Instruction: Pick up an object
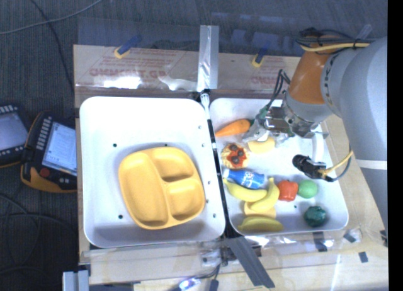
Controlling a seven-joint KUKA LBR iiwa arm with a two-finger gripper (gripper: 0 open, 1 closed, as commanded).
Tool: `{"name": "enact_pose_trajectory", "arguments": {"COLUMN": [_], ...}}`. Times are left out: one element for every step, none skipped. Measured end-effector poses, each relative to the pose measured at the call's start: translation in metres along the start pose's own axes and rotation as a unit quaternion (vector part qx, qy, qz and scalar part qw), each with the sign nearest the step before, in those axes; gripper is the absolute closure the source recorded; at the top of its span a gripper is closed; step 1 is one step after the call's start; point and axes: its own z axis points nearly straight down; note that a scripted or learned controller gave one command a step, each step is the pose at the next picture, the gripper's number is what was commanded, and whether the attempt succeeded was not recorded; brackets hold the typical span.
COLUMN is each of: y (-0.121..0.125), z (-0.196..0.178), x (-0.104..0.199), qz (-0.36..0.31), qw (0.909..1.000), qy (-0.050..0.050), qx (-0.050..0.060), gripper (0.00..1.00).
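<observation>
The right bin point(334, 217) holds several toy foods. An orange carrot point(233, 127) lies at its back left. In front of the carrot are a small red and orange piece point(234, 154) and a pale yellow piece point(262, 146). Further forward lie a blue bottle point(247, 178), yellow bananas point(261, 199), a red pepper point(287, 189), a light green ball point(308, 189) and a dark green piece point(315, 215). My gripper point(267, 127) is low in the back of this bin, just right of the carrot and right above the pale yellow piece.
A yellow divided plate point(162, 186) lies in the left bin point(101, 132). A metal divider point(215, 157) separates the two bins. A black cable loop point(310, 166) hangs from the wrist over the right bin. A handheld controller point(50, 152) sits on the floor at far left.
</observation>
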Motion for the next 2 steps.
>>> {"name": "enact_pose_trajectory", "arguments": {"y": [-0.041, -0.026], "z": [0.012, -0.148], "x": [-0.024, 0.01], "qz": [-0.012, -0.081], "qw": [0.9999, 0.9967], "qy": [0.0, 0.0], "qx": [-0.008, -0.003], "gripper": [1.0, 1.0]}}
